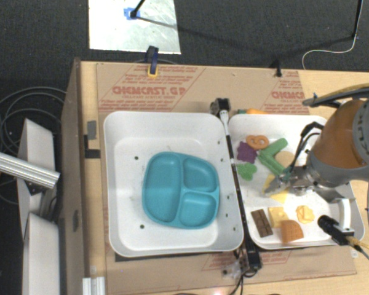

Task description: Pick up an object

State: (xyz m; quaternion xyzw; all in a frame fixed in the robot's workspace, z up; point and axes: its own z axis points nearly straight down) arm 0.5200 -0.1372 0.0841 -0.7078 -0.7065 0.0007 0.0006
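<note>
Reaching down into the right bin (350, 223) with the gripper (277, 186), low among the toy food. Fingers spread a little, tips near a yellow piece (279, 196) beside the green piece (272, 158). Nothing pinched between them yet. Lifting not done. Blue divided plate (181, 189) lying in the left bin (120, 134).

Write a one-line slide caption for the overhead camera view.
Arm's gripper reaches among toy food in the right bin; a blue divided plate sits in the left bin.
</note>
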